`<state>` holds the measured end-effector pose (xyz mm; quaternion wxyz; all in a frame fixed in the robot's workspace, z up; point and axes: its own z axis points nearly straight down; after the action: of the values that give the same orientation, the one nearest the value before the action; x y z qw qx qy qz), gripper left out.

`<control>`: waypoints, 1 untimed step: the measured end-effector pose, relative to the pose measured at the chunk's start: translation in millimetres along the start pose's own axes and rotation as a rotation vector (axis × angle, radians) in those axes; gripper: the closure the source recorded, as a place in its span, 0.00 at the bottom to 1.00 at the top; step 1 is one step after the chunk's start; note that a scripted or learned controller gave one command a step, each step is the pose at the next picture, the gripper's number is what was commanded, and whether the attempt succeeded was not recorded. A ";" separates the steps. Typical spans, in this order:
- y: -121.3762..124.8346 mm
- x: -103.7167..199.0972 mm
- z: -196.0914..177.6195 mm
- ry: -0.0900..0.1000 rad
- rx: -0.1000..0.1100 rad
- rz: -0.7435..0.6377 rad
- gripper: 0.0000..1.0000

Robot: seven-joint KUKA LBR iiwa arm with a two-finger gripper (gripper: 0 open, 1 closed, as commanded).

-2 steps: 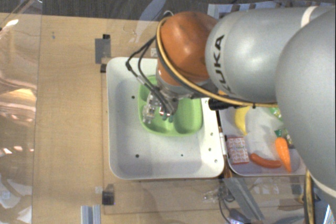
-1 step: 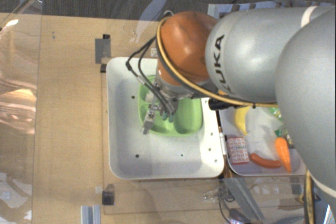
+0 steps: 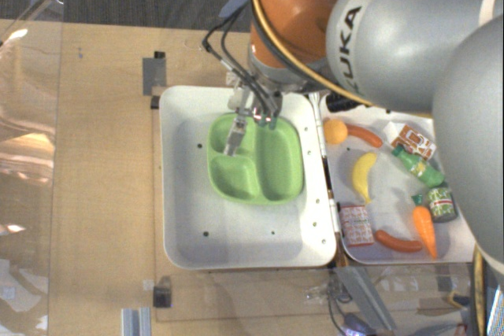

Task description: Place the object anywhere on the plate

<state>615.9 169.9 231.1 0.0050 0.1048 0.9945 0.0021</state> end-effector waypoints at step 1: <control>1.8 -1.6 -12.9 -0.008 -0.006 -0.001 1.00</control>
<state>617.8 171.3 244.0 0.0094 0.1046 0.9945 0.0046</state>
